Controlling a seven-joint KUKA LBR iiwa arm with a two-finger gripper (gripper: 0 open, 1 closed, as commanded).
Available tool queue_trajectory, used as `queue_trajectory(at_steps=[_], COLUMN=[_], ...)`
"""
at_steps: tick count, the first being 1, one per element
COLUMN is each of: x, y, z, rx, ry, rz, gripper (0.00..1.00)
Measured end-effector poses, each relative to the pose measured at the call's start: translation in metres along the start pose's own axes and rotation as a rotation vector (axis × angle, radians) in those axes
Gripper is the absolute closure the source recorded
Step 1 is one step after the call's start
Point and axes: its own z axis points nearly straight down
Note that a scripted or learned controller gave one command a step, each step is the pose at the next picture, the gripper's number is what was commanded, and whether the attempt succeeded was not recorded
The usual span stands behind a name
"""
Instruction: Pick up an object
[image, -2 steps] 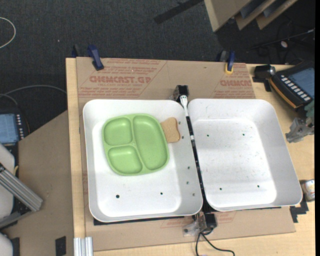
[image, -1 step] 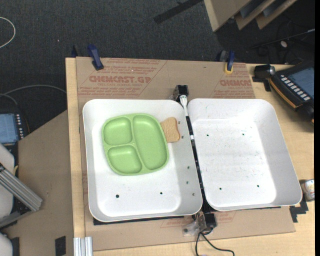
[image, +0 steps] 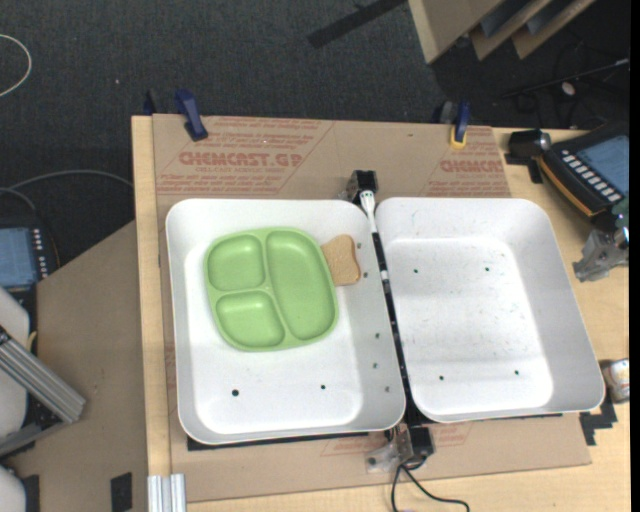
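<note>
A light green divided plate (image: 270, 289) with three compartments lies in the left white bin (image: 280, 400), toward its back. A small tan object like a slice of bread (image: 343, 260) rests against the plate's right rim, near the bin's right wall. The right white bin (image: 480, 310) shows only dark specks on its floor.
Both bins sit on a cardboard sheet (image: 250, 150) held by blue clamps (image: 190, 115) at the back. A black clip (image: 363, 184) sits at the back where the bins meet. Cables and a connector (image: 410, 450) lie at the front. Equipment (image: 590, 170) stands at the right edge.
</note>
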Motion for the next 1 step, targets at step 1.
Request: queue_trajectory(at_steps=[1], x=[-0.0463], y=[0.025], z=[-0.0704], rx=[-0.019], ry=[-0.01], rz=[0.004], gripper=[1.0])
